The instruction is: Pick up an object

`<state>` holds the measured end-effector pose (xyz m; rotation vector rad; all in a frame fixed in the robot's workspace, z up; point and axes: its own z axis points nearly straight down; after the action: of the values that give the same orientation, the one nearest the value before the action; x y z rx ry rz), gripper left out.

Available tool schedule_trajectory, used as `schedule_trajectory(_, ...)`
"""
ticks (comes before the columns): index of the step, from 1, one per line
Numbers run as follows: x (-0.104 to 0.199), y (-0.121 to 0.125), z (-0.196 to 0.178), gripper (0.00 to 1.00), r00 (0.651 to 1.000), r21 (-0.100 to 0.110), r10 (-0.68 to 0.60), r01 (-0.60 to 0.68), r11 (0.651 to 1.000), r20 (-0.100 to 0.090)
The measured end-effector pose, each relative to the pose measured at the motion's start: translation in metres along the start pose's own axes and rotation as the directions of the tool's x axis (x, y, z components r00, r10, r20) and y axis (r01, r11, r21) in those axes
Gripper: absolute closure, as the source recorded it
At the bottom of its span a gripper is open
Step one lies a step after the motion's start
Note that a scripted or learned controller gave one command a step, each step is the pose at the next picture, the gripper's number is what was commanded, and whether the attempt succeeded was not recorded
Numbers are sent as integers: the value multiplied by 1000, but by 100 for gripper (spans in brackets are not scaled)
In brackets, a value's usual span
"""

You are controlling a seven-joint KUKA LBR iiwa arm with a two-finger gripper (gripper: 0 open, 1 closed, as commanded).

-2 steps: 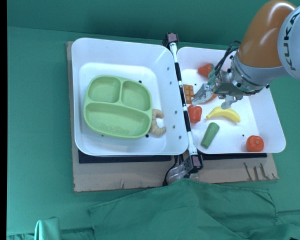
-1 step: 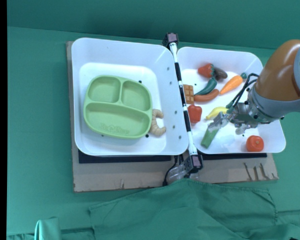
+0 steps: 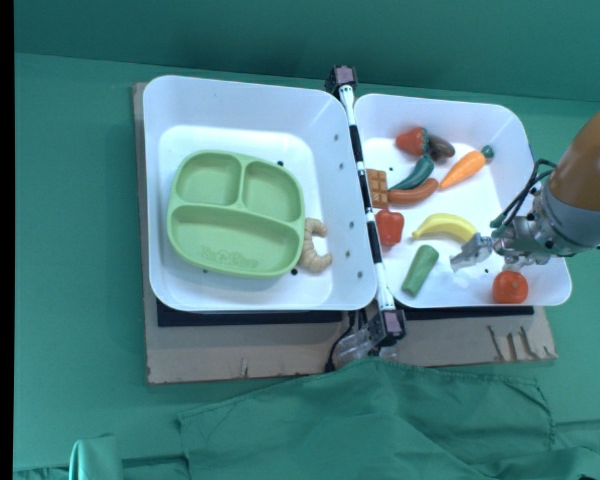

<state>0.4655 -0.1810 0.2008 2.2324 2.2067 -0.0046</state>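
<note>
The right bin (image 3: 500,118) holds several toy foods: a yellow banana (image 3: 445,227), a green cucumber (image 3: 419,270), a red tomato (image 3: 510,287), a red pepper (image 3: 390,226), an orange carrot (image 3: 464,167) and a red sausage (image 3: 412,193). My gripper (image 3: 477,252) hangs over the front right of this bin, just right of the banana's tip and up-left of the tomato. It looks open, and I see nothing between its fingers. The arm's wrist covers the bin's right wall.
At the back of the right bin lie a green chili (image 3: 415,173), a red fruit (image 3: 411,140), a brown piece (image 3: 441,148) and a brown waffle (image 3: 378,188). The left bin (image 3: 180,98) holds a green divided plate (image 3: 238,213) and a croissant (image 3: 315,248). A black-and-white divider (image 3: 360,168) separates the bins.
</note>
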Motion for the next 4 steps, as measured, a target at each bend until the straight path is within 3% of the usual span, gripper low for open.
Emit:
schedule_trajectory(1, 3, 2, -13, 100, 1000, -8, -3, 3, 1000, 1)
schedule_trajectory(2, -6, 30, -13, 100, 1000, -7, -9, 9, 1000, 0)
schedule_trajectory(3, 49, 108, 17, 100, 1000, -14, -14, 14, 1000, 3)
schedule_trajectory(4, 29, 94, 15, 100, 1000, -19, -8, 8, 1000, 0)
